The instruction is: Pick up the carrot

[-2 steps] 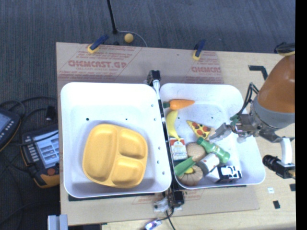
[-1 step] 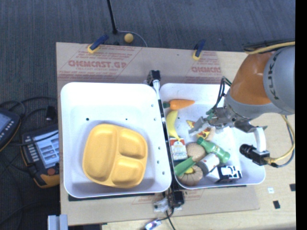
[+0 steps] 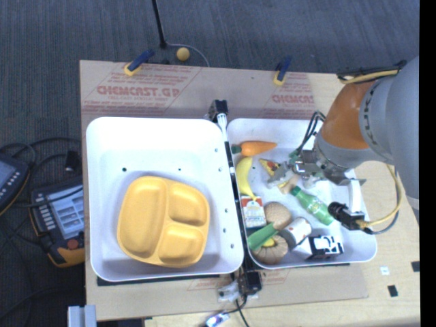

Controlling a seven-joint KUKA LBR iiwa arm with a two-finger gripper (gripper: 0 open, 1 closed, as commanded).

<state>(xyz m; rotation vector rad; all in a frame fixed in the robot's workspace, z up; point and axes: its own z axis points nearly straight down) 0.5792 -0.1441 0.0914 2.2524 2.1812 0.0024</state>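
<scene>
The carrot (image 3: 257, 147) lay on its side near the far edge of the right bin (image 3: 368, 251), close to that bin's far-left corner, with its thicker orange end pointing right and its pale tip toward the divider between the bins. Nothing touched it. Just in front of it a banana (image 3: 244, 176) ran along the right bin's left edge. Further toward the near edge sat a small red and white carton (image 3: 253, 214), a round brown bun (image 3: 277, 213) and a green bottle (image 3: 311, 204) lying tilted toward the middle of the bin.

The end effector (image 3: 294, 167) hung low over the middle of the right bin, right of the carrot and apart from it, among small yellow and green items. Whether its fingers were spread or closed could not be told, and nothing could be seen gripped between them. The arm (image 3: 381, 121) came in from the right edge, its grey body wide above the orange band (image 3: 344, 118), the wrist bent downward and leftward into the bin.

The left bin (image 3: 109, 142) held a yellow compartment tray (image 3: 163, 219), near its middle. Both bins rested on the brown surface (image 3: 136, 90).
</scene>
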